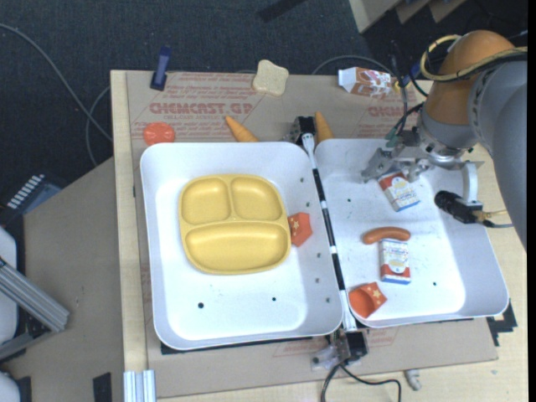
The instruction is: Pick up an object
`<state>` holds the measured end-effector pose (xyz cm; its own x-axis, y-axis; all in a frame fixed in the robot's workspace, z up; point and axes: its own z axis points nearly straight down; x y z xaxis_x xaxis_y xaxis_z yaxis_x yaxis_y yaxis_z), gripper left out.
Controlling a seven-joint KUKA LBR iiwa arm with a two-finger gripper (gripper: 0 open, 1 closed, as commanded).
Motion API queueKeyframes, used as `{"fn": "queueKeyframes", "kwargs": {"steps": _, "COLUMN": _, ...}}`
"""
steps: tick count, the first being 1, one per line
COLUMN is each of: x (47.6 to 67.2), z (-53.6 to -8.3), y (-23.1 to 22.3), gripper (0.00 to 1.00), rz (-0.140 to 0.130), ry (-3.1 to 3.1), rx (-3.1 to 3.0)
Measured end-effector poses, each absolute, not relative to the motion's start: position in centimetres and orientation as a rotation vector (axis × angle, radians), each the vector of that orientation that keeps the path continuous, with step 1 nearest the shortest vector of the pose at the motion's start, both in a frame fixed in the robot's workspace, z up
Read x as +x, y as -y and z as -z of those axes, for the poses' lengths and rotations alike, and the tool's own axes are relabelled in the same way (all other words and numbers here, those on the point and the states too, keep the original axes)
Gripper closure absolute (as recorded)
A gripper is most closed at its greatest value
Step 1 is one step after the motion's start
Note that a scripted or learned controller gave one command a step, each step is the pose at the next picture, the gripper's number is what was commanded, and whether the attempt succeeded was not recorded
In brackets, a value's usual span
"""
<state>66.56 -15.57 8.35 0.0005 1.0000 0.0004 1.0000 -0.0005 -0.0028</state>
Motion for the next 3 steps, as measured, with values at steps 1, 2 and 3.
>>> {"fn": "queueKeyframes", "kwargs": {"steps": 1, "x": 66.7, "z": -9.6, "y": 15.6, "gripper": 1.0, "rz": 0.0, "ry": 2.225, "rx": -2.222}}
{"fn": "queueKeyframes", "kwargs": {"steps": 2, "x": 66.7, "z": -9.5, "y": 15.6, "gripper": 0.0, "rz": -0.001, "ry": 2.225, "rx": -2.222}}
{"fn": "queueKeyframes", "kwargs": {"steps": 3, "x": 63.9, "z": -8.5, "y": 15.1, "gripper": 0.0, "rz": -0.002, "ry": 2.219, "rx": -2.221}}
